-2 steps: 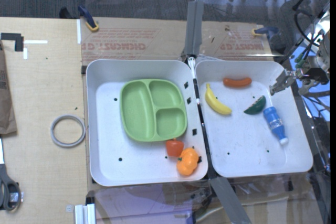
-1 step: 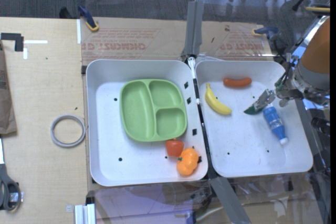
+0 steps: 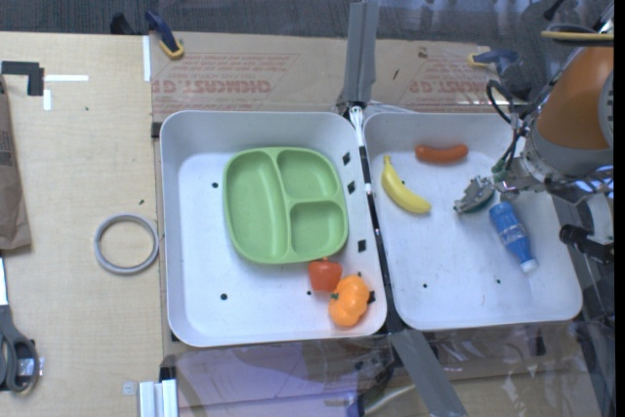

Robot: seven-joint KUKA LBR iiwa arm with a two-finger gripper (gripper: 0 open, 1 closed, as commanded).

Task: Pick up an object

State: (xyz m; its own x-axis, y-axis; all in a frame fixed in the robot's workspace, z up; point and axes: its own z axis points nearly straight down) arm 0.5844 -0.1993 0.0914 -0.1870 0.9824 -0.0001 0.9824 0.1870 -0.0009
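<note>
The gripper point(image 3: 476, 197) sits just left of the blue bottle point(image 3: 512, 233), its grip seemingly indiscernible, arm cut off.

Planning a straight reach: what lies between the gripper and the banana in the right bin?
Bare white bin floor alone, in the camera view, between the gripper and the banana.

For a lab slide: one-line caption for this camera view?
Gripper over the right bin beside a blue bottle, banana and sausage; green tray in the left bin.
</note>
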